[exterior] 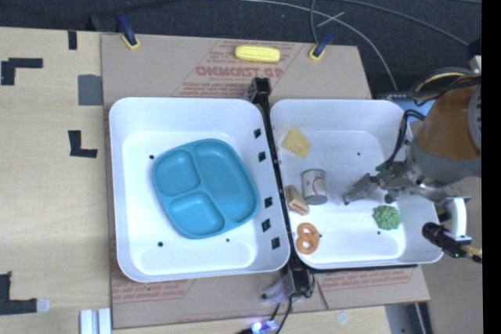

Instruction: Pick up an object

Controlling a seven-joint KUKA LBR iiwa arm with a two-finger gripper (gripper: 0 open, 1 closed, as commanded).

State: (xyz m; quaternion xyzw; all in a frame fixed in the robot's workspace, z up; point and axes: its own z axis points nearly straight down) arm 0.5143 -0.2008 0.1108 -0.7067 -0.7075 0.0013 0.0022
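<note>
In the right bin lie several small items: a pale yellow cheese wedge, a small tin can on its side, a tan bread piece, a pretzel and a green broccoli piece. My gripper hangs low over the right half of this bin, pointing left. It is to the right of the can and just above and left of the broccoli. Nothing shows between its fingers.
The left bin holds a blue divided plate. A yellow corn cob lies on the cardboard behind the bins, between two blue-and-orange clamps. Black cables run across the back. The grey arm covers the right bin's right wall.
</note>
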